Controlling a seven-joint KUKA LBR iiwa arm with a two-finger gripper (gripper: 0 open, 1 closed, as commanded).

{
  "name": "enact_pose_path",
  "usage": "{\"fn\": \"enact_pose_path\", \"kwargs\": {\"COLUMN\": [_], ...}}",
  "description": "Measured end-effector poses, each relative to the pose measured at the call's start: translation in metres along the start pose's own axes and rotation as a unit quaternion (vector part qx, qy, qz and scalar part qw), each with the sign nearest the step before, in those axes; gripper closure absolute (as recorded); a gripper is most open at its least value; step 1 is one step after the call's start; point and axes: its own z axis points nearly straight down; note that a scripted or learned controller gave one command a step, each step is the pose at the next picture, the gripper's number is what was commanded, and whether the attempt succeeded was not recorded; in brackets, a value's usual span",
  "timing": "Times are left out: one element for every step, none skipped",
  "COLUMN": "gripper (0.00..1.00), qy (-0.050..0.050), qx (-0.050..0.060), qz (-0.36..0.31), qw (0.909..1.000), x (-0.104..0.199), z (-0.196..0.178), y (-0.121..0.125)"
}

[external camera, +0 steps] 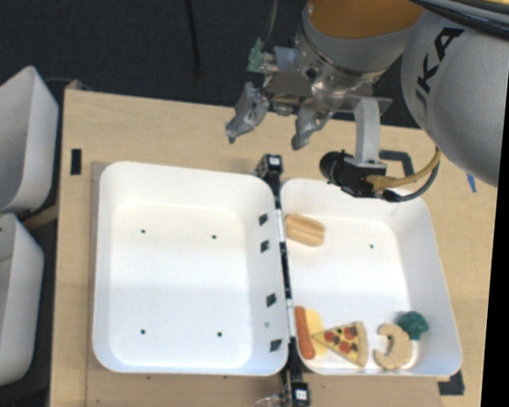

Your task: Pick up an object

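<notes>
My gripper [271,127] hangs high above the far edge of the bench, over the seam between the two bins, its two grey fingers spread apart with nothing between them. In the right bin [381,271] a tan bread roll [304,230] lies near the far left corner. Along the near wall lie a hot dog [306,330], a pizza slice [345,341], a tan curved cookie [392,347] and a small green piece [413,324]. All of these lie well below and nearer than the gripper.
The left bin [178,271] sits beside the right one, joined by black clips [269,165] along the shared wall. White containers [1,220] stand off the bench at the left. The wooden bench top [154,132] shows around the bins.
</notes>
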Motion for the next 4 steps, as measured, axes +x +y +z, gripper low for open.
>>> {"fn": "enact_pose_path", "kwargs": {"gripper": [0.0, 0.0, 0.0, 0.0], "qy": [-0.003, -0.002, -0.004, -0.005], "qx": [0.006, 0.007, 0.007, 0.011], "qz": [0.003, 0.001, 0.004, 0.009], "qw": [1.0, 1.0, 1.0, 0.9999], "x": [0.025, 0.085, 0.094, 0.028], "z": [-0.04, -0.086, -0.1, -0.048], "y": [-0.027, -0.077, -0.098, -0.101]}}
